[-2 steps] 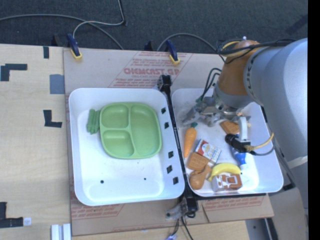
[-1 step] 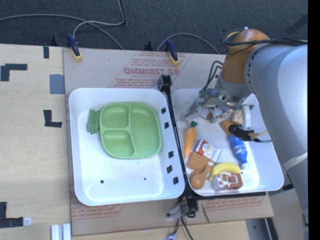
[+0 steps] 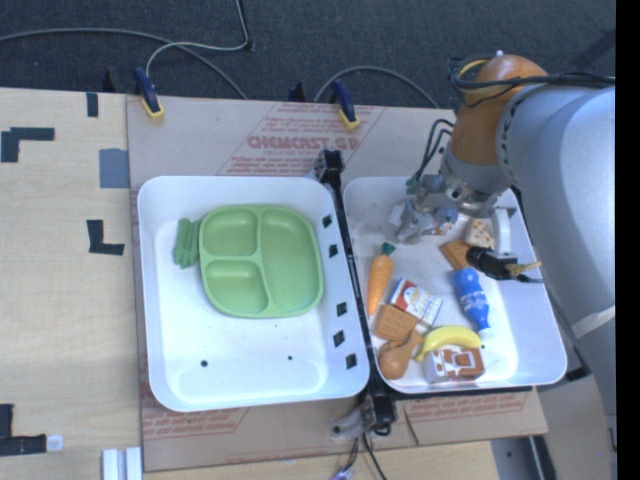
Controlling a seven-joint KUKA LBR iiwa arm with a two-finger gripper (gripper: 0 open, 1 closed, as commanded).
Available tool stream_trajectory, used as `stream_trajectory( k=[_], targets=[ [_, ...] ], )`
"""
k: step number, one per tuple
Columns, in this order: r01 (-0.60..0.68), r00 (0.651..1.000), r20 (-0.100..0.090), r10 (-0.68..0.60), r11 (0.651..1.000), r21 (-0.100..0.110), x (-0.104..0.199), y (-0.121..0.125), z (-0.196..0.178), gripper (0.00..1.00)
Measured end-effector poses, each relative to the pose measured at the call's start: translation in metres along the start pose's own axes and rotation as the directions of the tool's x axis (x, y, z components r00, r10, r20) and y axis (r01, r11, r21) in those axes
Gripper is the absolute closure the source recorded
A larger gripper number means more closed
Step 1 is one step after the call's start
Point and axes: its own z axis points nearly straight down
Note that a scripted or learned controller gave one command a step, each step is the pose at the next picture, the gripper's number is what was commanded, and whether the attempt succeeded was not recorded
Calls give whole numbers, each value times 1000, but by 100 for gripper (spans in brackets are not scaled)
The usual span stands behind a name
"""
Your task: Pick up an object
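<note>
Two white bins [image 3: 160,268], gripper [image 3: 415,223] over right bin's bare upper-left corner, finger state unclear

carrot [image 3: 379,281]: orange, lying lengthwise, right bin's left side
bottle [image 3: 470,300]: blue, lying flat
banana [image 3: 449,339]: yellow, beside carton [image 3: 455,363]

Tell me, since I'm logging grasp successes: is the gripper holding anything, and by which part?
Cannot be told. The gripper is low in the right bin, above the carrot, but nothing shows between its fingers.
</note>
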Motion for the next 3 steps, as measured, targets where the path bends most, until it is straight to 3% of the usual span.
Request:
stream_trajectory(
  k=[1,2,3],
  targets=[
    [0,1000,-1,0,1000,1,0,0,0,0],
    [3,1000,1,-3,999,-53,-95,4,-111,0],
    [4,1000,6,-3,997,-71,-67,14,-18,0]
  ],
)
